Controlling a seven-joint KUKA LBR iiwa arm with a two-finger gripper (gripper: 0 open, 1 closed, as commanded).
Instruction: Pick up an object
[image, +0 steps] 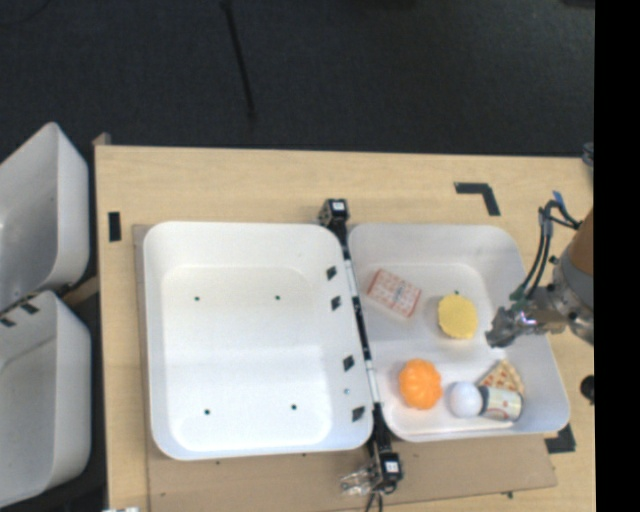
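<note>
Gripper (503, 330) is seen over the right bin's (430, 238) right side, just beside the yellow round piece (458, 316) and above the pizza-slice toy (502, 378). Nothing is seen between its fingers. Whether they are spread or pressed together cannot be told; the tip is small and blurred.

Candidates for the pick, all in the right bin:
- yellow round piece, mid-bin, nearest the gripper, apart from the rest
- pink patterned packet (393, 292), lying flat toward the divider
- orange ball (420, 384), near the front wall
- white ball (464, 398), touching or nearly touching a small cup (503, 404) lying on its side, with the pizza-slice toy just above it

Step in hand is judged as the approach; nothing is lifted yet. The yellow piece is judged the soundest target: close, isolated, clear space on every side for the fingers. The descent is best centred on it, with the fingers straddling its width before closing. The front-right cluster is best avoided; crowded items are likely to be nudged or half-caught. The balls may roll off under an off-centre pinch. The flat packet offers little edge to be gripped.

Surface: two shallow white bins are set side by side on a pale wooden bench (250, 185), joined by a dark clipped seam (352, 320). The left bin (240, 240) shows bare floor with a few small dark dots. Black corner marks are taped on the bench. White moulded shapes (35, 300) are seen at the left edge; dark floor lies beyond.
</note>
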